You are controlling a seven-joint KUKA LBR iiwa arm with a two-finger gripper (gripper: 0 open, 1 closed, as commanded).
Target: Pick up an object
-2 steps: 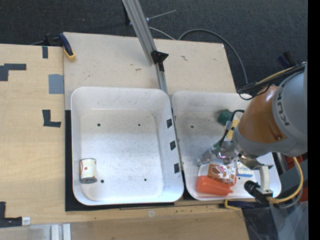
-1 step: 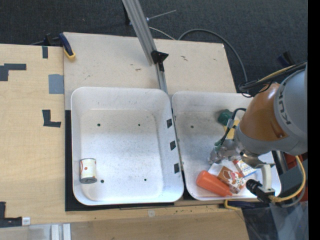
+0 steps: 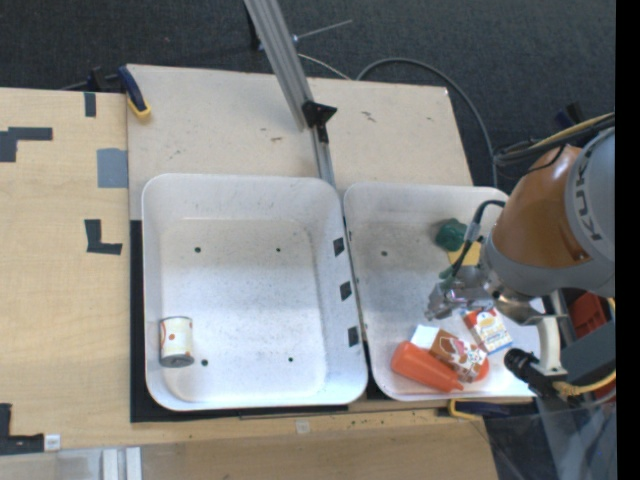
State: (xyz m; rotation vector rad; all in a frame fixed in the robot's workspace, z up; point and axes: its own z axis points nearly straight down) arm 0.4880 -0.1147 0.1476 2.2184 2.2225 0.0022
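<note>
My gripper (image 3: 447, 299) hangs low over the right bin (image 3: 395, 238), near its right side, under the orange wrist band. Just below it lie an orange carrot-shaped piece (image 3: 425, 366), a small white block (image 3: 424, 337), a red and white printed packet (image 3: 460, 352) and a red and white carton (image 3: 489, 329). A green object (image 3: 451, 234) lies farther back in the same bin, partly behind a cable. In the left bin (image 3: 240, 198) a small cylindrical can (image 3: 176, 341) lies near the front left corner. Nothing shows between the gripper's fingers.
A slanted metal pole (image 3: 285, 53) rises from the back where the two bins meet. A blue and yellow clamp (image 3: 133, 91) sits on the bench's back left corner. Black cables (image 3: 420, 68) run behind the right bin.
</note>
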